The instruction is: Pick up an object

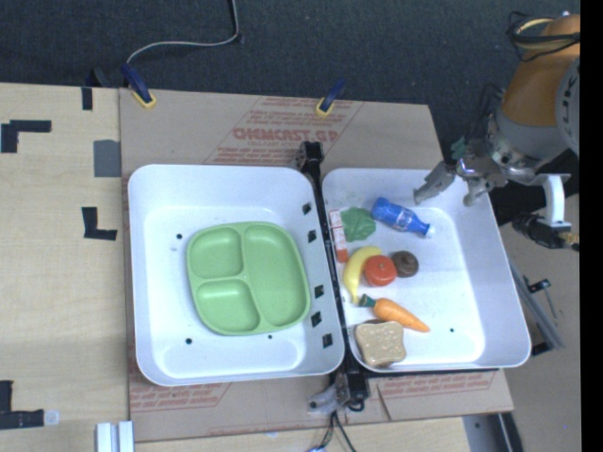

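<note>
Hovering over the far right corner of the right bin [471, 281]: gripper [452, 185], fingers spread apart, gripping nothing. Lying nearest in that bin: blue bottle [400, 217]. Resting beyond it: green leaf [357, 223], banana [355, 269], tomato [381, 270], carrot [400, 315], bread [381, 343].

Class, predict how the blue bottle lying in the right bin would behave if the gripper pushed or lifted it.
The blue bottle lies on its side, so it may roll when nudged. Its rounded, smooth-looking body might slip between the fingers. It seems small, so probably light.
</note>
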Motion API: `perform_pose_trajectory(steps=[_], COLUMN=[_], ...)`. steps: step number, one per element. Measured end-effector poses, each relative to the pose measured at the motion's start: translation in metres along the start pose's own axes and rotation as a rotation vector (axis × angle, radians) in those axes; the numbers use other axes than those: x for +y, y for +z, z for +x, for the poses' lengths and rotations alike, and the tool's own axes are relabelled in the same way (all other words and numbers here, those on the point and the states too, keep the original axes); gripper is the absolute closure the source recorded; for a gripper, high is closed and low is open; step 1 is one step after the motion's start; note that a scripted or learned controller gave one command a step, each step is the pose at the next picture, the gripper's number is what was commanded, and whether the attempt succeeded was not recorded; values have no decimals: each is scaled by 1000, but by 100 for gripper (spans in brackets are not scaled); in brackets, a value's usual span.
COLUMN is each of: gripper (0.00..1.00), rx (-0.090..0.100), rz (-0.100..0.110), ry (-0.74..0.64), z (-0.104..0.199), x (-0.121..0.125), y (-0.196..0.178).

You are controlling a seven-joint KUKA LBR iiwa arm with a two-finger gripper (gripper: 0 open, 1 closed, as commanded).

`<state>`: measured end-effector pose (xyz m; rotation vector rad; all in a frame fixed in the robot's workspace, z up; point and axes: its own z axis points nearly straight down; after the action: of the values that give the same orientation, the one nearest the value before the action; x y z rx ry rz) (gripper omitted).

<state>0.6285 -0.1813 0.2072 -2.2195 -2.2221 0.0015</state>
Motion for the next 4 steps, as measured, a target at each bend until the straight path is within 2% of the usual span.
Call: perform_pose_trajectory(steps=[1, 2, 3, 4], gripper=[0, 0, 0, 0], rx=[-1, 0, -16, 1], rz=[-4, -3, -8, 36], ry=[-1, 0, 6, 12], z=[-2, 49, 63, 79], x=[0, -66, -31, 33], y=[120, 121, 120, 123])
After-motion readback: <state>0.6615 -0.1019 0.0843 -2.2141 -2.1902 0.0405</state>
